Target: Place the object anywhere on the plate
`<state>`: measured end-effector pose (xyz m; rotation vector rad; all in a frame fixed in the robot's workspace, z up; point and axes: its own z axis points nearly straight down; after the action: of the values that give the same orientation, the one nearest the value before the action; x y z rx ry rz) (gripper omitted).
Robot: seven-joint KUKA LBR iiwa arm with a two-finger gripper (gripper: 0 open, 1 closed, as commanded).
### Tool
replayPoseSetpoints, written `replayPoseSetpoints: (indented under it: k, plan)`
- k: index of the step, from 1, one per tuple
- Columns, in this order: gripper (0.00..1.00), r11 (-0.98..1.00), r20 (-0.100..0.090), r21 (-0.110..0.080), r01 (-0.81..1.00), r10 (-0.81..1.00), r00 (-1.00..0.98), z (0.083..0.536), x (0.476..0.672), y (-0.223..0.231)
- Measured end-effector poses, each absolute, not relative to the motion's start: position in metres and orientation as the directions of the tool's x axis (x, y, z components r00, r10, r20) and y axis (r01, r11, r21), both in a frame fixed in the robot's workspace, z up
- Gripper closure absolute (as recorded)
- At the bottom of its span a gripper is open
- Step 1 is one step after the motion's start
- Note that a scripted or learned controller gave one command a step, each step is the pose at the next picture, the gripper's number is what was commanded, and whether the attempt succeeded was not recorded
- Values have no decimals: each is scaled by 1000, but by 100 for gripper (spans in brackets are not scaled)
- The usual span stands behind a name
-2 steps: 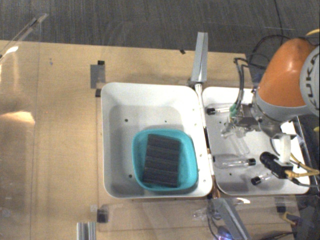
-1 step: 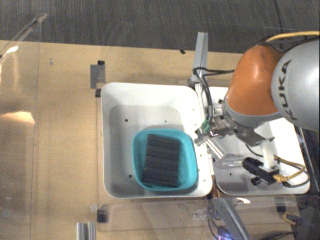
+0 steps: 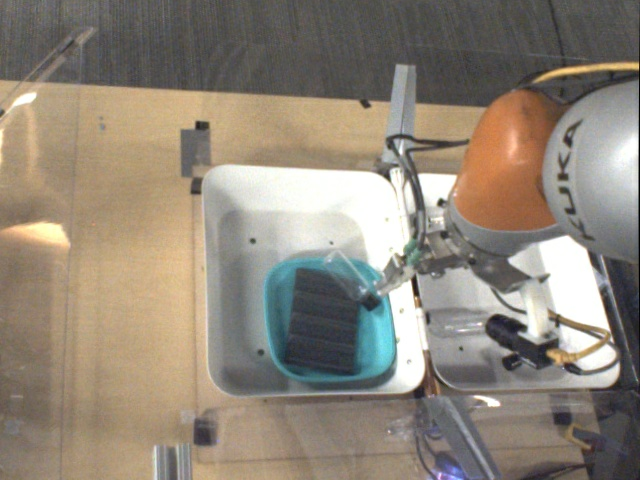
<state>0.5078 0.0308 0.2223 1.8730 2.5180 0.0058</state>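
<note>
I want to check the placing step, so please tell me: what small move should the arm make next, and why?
Probably lift the tool straight up and away. The dark ribbed block already lies flat on the teal plate in the left bin, and the tool tip is at the block's upper right corner, over the plate.

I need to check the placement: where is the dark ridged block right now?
The dark ridged block lies on the teal plate in the left bin, just left of the gripper.

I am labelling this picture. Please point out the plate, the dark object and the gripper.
plate (image 3: 278, 298): camera view, on its bare left rim.
dark object (image 3: 322, 320): camera view, on the middle of its ridged top.
gripper (image 3: 372, 296): camera view, at its tip over the plate's right edge.
</note>
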Motion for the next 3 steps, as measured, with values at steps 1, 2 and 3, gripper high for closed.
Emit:
replayPoseSetpoints:
  k: [1, 2, 3]
  plan:
    - [0, 261, -3, 7, 965, 965, -261, 242, 529, -68]
    - [0, 39, -5, 13, 999, 999, -39, 414, 489, -145]
    - [0, -72, -5, 14, 997, 997, 72, 436, 492, -200]
